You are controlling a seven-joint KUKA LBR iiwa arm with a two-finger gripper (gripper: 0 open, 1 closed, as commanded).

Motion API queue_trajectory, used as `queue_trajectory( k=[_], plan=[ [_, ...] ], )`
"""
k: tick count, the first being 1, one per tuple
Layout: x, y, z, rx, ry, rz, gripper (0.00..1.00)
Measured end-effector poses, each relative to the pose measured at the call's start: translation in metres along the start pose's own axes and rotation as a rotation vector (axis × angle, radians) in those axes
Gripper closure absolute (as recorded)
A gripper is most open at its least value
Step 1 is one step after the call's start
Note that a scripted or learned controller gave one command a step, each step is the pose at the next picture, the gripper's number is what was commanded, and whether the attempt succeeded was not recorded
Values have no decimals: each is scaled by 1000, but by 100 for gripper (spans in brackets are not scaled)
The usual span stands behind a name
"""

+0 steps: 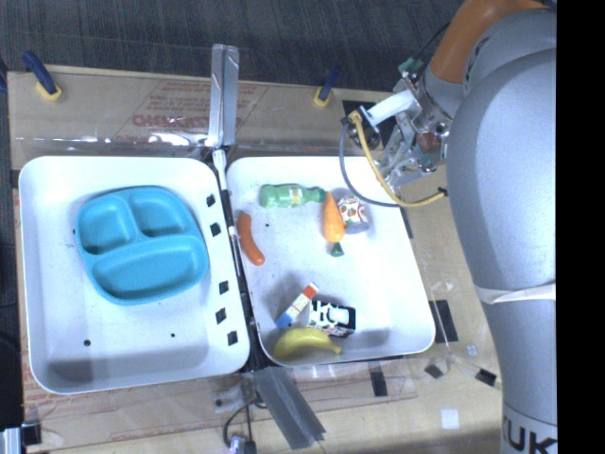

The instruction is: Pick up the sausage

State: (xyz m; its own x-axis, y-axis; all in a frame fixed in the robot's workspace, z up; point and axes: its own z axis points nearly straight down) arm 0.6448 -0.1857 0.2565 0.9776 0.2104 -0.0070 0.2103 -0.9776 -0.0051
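A bulky, smooth grey robot arm (506,149) carries an orange band (482,12) above its wrist. Yellow and black cables (383,173) loop around the metallic gripper assembly (406,140). Dark lettering (529,435) marks its near end.

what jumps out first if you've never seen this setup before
The big grey arm dominates the right side, with its tool hanging over the upper right corner of the right bin. Next is the bright blue divided plate sitting alone in the left bin. The right bin holds the small things: the sausage near its left wall, a carrot, a green bottle and a banana.
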Motion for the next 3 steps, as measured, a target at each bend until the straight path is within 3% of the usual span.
queue_trajectory(
  k=[1,2,3],
  plan=[
    [-23,19,-18,0,0,7,100],
    [-22,16,-24,6,-8,0,100],
    [-40,15,145,3,-3,-125,100]
  ],
)
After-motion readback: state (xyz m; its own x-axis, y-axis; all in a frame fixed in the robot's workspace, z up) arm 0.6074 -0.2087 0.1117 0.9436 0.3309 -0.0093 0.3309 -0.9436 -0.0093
